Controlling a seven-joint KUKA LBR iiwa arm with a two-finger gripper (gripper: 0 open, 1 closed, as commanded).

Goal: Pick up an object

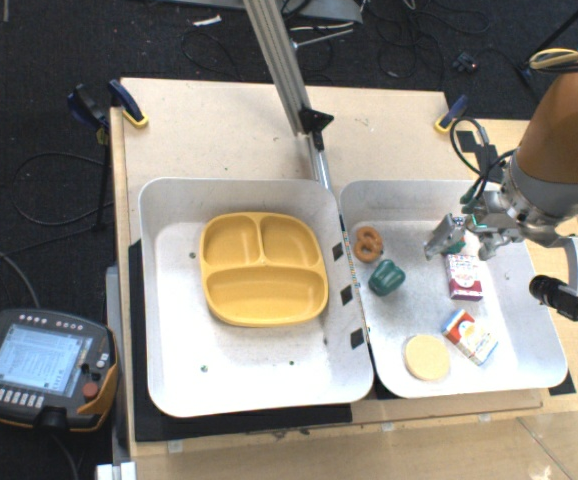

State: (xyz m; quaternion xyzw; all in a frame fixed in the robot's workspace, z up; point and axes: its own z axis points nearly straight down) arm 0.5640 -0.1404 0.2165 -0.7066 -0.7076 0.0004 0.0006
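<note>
The tool (466,230) is hovering spread right above the small red-and-white carton (464,276), which is lying lengthwise just below it

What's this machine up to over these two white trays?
A robot arm reaches in from the right, and its gripper hangs over the right bin, just above a small red and white carton. It is meant to pick something up, but nothing sits between its fingers. Also in that bin are a pretzel, a green pepper, a pale round cookie and a second small box. The left bin holds a yellow divided plate.
</note>
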